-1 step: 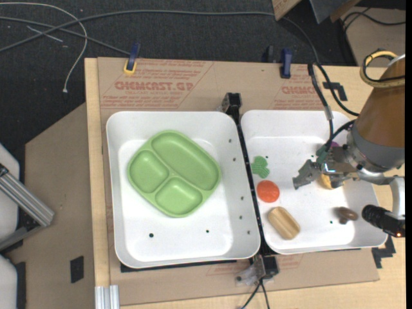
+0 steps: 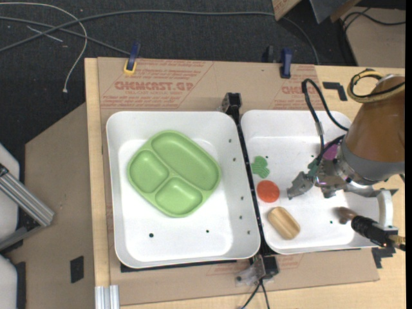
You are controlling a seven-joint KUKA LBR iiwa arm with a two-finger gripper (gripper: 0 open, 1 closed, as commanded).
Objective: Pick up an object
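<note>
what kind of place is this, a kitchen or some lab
Most likely a robotics lab: two shallow white bins sit clamped to a cardboard-covered bench, a grey robot arm reaches in, and loose cables trail across the dark carpet.

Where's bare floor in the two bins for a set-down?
Left bin: bare strip below the green divided plate, toward the front wall. Right bin: bare back half. Crowded near the divider: green toy, orange ball, tan block, pincer alongside.
</note>
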